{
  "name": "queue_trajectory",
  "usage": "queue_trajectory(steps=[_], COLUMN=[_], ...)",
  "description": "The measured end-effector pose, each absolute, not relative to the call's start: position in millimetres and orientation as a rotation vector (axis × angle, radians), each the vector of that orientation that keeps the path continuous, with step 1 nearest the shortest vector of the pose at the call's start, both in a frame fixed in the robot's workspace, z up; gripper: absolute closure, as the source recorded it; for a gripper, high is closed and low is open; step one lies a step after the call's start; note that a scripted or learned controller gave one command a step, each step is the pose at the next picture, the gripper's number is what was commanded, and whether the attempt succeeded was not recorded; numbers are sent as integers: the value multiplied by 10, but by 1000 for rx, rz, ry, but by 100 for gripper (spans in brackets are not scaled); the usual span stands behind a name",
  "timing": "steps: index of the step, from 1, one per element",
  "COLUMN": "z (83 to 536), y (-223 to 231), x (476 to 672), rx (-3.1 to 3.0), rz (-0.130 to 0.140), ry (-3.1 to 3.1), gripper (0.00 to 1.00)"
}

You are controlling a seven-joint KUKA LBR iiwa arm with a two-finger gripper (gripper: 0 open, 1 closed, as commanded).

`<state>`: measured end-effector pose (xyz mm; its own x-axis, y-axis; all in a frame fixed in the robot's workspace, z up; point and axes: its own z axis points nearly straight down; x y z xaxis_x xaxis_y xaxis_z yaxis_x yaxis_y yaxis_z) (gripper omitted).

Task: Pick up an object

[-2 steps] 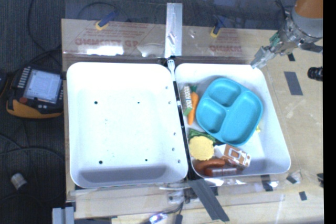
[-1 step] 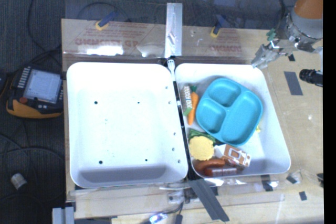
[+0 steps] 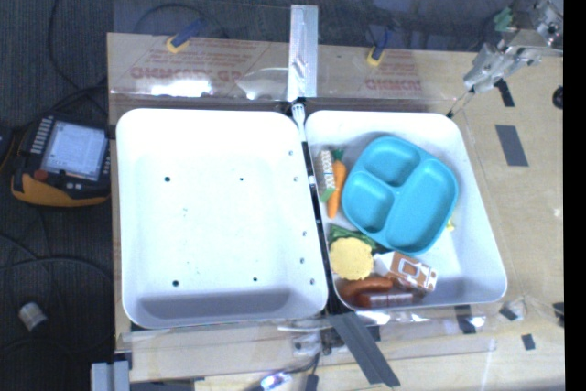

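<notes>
The right bin [image 3: 476, 224] holds a blue divided plate [image 3: 401, 192], an orange carrot [image 3: 336, 188], a dark snack bar [image 3: 324, 171], a yellow round toy with green leaves [image 3: 352, 258], a small brown and white box [image 3: 411, 272] and a red-brown sausage [image 3: 375, 293]. My gripper [image 3: 486, 87] hangs beyond the bin's far right corner, over the bench and well apart from all the objects. It stands open with nothing between its fingers.
The left bin [image 3: 215, 215] lies beside the right one, a thin divider [image 3: 312, 206] between them. A clear plastic sheet with clips [image 3: 275, 69] runs along the back. A handheld controller [image 3: 64, 160] sits on the floor at left.
</notes>
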<state>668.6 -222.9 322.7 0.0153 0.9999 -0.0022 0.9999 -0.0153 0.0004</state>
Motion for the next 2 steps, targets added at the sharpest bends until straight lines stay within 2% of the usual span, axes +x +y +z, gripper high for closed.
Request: queue_trajectory(steps=[1, 2], z=[2752, 2666], y=[-1493, -844], x=[6029, 6107], rx=[2118, 2275], rz=[-3, -2], ry=[2322, 2170], gripper=[100, 100])
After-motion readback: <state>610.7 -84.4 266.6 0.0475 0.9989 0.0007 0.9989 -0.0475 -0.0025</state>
